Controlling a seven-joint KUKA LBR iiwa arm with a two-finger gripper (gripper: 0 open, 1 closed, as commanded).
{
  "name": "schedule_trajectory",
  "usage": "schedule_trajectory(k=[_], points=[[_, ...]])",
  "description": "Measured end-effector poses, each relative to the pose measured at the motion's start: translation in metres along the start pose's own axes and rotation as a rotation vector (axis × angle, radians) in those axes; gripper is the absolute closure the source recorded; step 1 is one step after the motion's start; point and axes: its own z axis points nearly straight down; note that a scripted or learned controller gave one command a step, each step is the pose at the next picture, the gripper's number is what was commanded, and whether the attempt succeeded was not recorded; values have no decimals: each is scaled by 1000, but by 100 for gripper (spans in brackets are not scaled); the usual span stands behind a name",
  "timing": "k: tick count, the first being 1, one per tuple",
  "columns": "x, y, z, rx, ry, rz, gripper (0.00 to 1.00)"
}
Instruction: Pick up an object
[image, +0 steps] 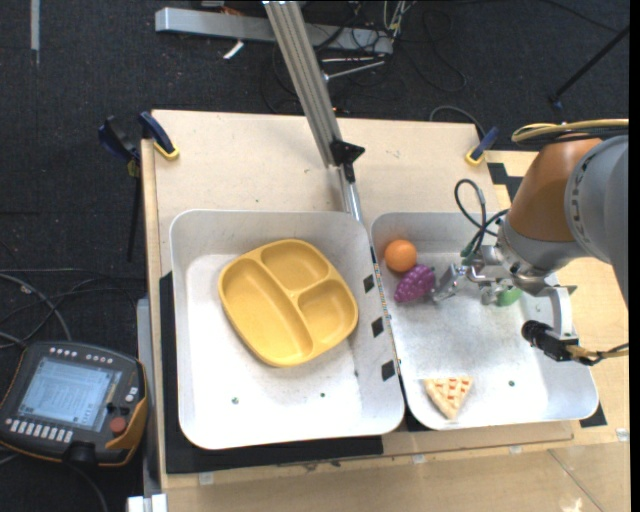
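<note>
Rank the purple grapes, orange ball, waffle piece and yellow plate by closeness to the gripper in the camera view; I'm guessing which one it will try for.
From the gripper:
1. Purple grapes, just beside it, right bin.
2. Orange ball, behind the grapes, right bin's far corner.
3. Waffle piece, near edge of the right bin.
4. Yellow plate, left bin.

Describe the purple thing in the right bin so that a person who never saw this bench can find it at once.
Look at the right shallow white bin. At its far left corner lies a small bumpy purple grape cluster, just right of and below a smooth orange ball. It is the one purple, knobbly item; the tan waffle-patterned wedge lies apart, near the front rim.
</note>
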Motion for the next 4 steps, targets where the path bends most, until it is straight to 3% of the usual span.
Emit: schedule_trajectory(k=[1,4], points=[[0,1,-12,-4,-1,0,100],[0,13,-187,-10,-2,-2,100]])
